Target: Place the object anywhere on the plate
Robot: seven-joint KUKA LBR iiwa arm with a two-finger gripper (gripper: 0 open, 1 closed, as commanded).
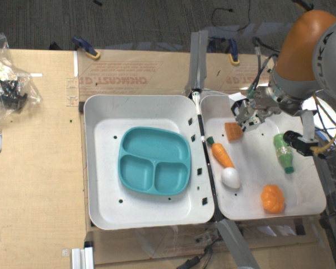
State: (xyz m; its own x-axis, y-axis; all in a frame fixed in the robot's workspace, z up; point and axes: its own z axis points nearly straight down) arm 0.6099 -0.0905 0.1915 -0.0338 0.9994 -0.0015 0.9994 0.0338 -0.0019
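Plate [154, 160], teal with three sections, sits in the left bin [95, 167]. Over the right bin [308, 200], the gripper [243, 118] hangs just above a brown block [233, 131]; its grip cannot be judged. Nearby lie a carrot [222, 154], egg [231, 177], orange fruit [273, 198] and green bottle [283, 152].

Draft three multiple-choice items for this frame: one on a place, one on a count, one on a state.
1. Where is the teal plate?
A. left bin
B. right bin
C. on the cardboard

2. How many compartments does the plate have?
A. two
B. three
C. five

3. What lies on the plate?
A. the carrot
B. the egg
C. nothing

Key: 1 A, it rests in the left bin. 2 B, one long section above two small ones. 3 C, the carrot and egg lie in the right bin, and the tool hangs over the brown block.
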